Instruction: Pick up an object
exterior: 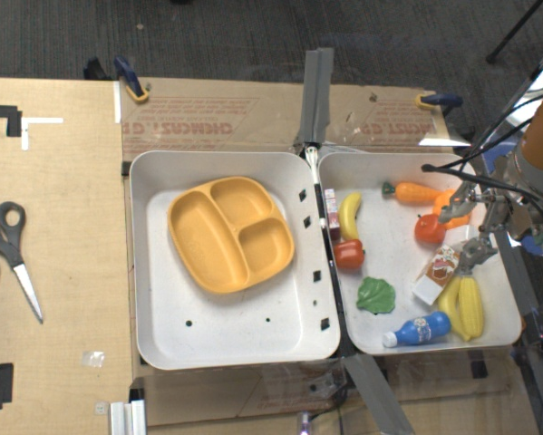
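Two shallow white bins are seen side by side on a tabletop (53, 243), viewed from above at a slant. The left bin (153, 270) holds a yellow divided plate (230, 234) with three compartments, lying near the bin's upper middle. The right bin (498, 320) holds a scatter of toy foods and small items. A single banana (348, 214) lies upright in the picture at the bin's upper left, with a red tomato (348, 255) just below it. A green leafy piece (376, 294) is seen lower down, toward the bin's middle. A carrot (414, 192) lies along the upper wall, and a red pepper (429, 229) sits below and to the right of it. A small white carton (437, 275) lies tilted right of centre, a bunch of bananas (466, 304) lies just beside it at the lower right, and a blue and white bottle (420, 331) rests on its side along the lower wall. The tool (470, 229) is seen at the right side of the right bin, above the carton and beside the pepper; whether it is released or clenched cannot be told, and nothing can be made out between its parts. Scissors (15, 252) lie on the tabletop at the far left of the frame. Blue clamps (130, 78) are seen at the upper edge of the cardboard (217, 120) behind the bins.
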Robot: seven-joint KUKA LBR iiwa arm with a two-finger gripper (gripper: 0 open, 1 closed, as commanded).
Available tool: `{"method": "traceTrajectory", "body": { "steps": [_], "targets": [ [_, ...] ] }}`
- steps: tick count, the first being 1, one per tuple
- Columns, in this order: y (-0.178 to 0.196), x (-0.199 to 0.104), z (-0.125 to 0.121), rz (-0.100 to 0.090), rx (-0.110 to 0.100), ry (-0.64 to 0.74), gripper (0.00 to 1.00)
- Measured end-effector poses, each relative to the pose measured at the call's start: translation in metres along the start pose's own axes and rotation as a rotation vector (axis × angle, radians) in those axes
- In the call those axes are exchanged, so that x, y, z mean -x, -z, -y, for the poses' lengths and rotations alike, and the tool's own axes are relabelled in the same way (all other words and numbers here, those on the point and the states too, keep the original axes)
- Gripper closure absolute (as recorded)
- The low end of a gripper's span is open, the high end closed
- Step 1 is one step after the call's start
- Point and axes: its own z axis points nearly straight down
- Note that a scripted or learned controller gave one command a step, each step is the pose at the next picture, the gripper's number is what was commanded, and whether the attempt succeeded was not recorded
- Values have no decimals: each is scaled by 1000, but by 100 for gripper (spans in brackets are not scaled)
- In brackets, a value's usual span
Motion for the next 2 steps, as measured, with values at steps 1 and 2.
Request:
{"method": "traceTrajectory", "body": {
  "steps": [1, 2],
  "targets": [
    [-111, -10, 19, 3, -1, 17, 0],
    [-111, -30, 35, 1, -1, 0, 0]
  ]
}}
